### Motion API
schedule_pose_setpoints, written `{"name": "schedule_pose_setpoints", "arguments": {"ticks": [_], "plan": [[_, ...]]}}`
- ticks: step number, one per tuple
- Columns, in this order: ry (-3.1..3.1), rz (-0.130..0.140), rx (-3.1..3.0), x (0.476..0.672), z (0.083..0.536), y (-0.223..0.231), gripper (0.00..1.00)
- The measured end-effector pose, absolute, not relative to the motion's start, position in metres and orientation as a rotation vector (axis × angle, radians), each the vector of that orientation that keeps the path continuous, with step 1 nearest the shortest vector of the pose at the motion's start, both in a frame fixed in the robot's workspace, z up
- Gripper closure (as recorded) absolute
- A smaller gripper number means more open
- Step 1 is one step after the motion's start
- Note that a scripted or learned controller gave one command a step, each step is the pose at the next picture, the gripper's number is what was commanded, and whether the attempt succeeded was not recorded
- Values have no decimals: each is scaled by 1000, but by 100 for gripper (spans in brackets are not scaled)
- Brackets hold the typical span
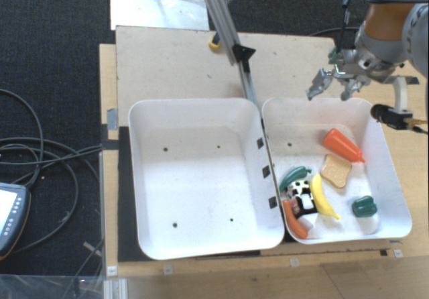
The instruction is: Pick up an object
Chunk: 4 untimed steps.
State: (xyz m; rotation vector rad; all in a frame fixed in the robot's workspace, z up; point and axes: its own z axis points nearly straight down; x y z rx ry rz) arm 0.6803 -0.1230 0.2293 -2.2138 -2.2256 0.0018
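Observation:
My gripper (332,89) hangs over the far rim of the right bin (385,157), fingers spread open with nothing between them. Below it in that bin lie an orange carrot (343,145), a slice of toast (336,170), a yellow banana (323,198), a dark green pepper (364,206), a green vegetable (295,175), a black-and-white toy (303,201) and a red-orange piece (293,218). All of these sit nearer the front than the gripper.
The left bin (144,170) stands beside the right one, sharing a divider edge. A slanted metal pole (224,19) crosses the back of the bench. Cables and a tablet (10,214) lie on the floor at left.

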Motion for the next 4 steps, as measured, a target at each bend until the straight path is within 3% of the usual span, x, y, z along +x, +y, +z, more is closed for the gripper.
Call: {"name": "schedule_pose_setpoints", "arguments": {"ticks": [1,4], "plan": [[-2231,-1,-2214,681,233,-123,0],[-2229,2,-2213,683,89,-122,0]]}}
